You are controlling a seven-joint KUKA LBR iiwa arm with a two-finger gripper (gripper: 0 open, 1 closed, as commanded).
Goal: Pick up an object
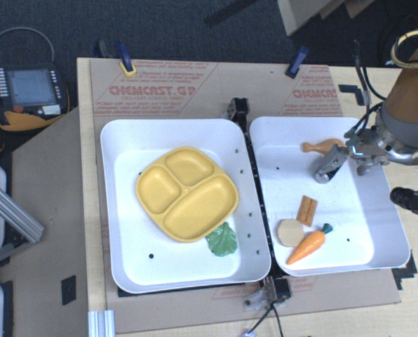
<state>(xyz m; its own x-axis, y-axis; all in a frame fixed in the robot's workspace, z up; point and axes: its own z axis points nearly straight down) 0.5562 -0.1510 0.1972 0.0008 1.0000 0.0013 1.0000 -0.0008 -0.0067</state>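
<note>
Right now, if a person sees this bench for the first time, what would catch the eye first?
The big yellow divided plate in the left bin stands out most, with a green leafy piece tucked at its lower edge. In the right bin, the bright orange carrot lies near the front beside a pale round slice and a small brown stick. The claw hangs over the far part of that bin, near a tan piece.
</note>
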